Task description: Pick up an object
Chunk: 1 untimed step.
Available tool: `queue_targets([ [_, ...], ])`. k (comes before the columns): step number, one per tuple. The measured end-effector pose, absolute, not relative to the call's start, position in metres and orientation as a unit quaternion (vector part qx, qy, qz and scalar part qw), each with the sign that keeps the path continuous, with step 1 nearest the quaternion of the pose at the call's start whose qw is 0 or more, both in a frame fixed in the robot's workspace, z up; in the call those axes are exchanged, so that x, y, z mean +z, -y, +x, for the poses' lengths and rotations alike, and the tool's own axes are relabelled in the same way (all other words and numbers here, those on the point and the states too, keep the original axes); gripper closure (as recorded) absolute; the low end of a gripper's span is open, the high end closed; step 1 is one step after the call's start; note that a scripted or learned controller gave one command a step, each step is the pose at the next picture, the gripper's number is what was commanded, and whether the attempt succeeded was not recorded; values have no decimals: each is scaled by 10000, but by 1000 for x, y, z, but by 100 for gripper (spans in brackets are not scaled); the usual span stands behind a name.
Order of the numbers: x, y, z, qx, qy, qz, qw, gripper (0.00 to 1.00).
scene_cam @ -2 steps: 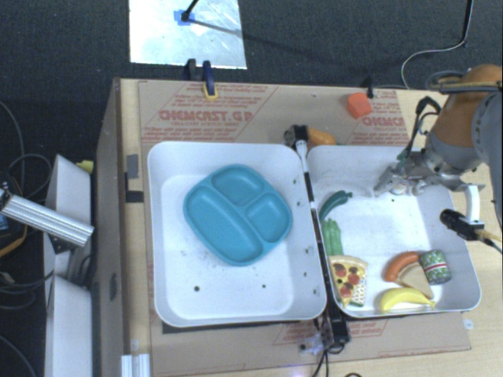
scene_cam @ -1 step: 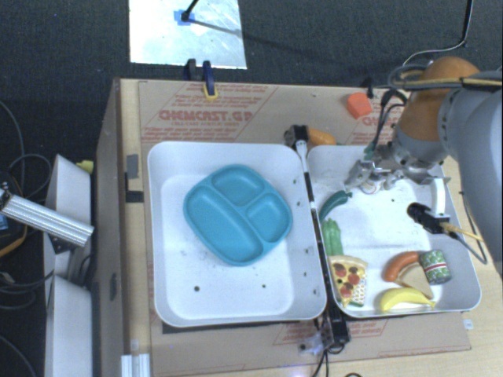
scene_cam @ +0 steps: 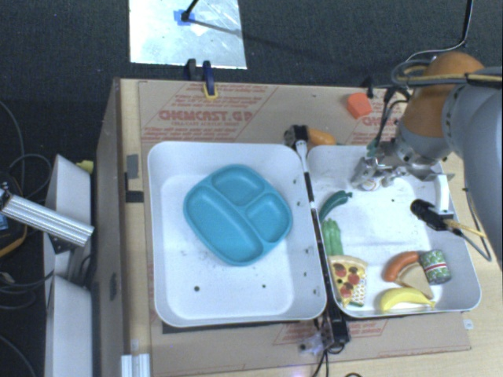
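Gripper [scene_cam: 374, 177] low over upper part of right shallow white plastic bin [scene_cam: 377, 228], metal-grey, glossy. Opening cannot be told from this angle; nothing seen held.

Nearest object: small curved green toy pepper [scene_cam: 335, 202], smooth plastic, lying on the bin floor down-left of the gripper, near it but apart, close to the bin's left wall.

Same bin, lower half:
- ridged green toy vegetable [scene_cam: 333, 236], along left wall, just below the pepper
- flat pizza slice [scene_cam: 350, 278], yellow with red spots, bottom-left corner
- orange-red toy sausage [scene_cam: 401, 265], rounded
- small green-labelled can [scene_cam: 435, 266], tilted, just right of the sausage
- yellow toy banana [scene_cam: 405, 298], curved, by the front wall

Left shallow white bin [scene_cam: 177, 283]: one blue divided plastic plate [scene_cam: 236, 214], three compartments, nothing in them.

On brown printed bench top [scene_cam: 204, 116], behind the bins: orange block [scene_cam: 357, 104]; rounded orange-yellow piece [scene_cam: 321, 138].
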State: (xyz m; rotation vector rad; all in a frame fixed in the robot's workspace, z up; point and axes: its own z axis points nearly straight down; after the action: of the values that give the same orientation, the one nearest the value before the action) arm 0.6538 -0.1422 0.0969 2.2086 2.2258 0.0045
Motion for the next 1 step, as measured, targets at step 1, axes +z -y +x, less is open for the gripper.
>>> queue_targets([
  [1,150,145,617,10,-7076,7067,20,100],
])
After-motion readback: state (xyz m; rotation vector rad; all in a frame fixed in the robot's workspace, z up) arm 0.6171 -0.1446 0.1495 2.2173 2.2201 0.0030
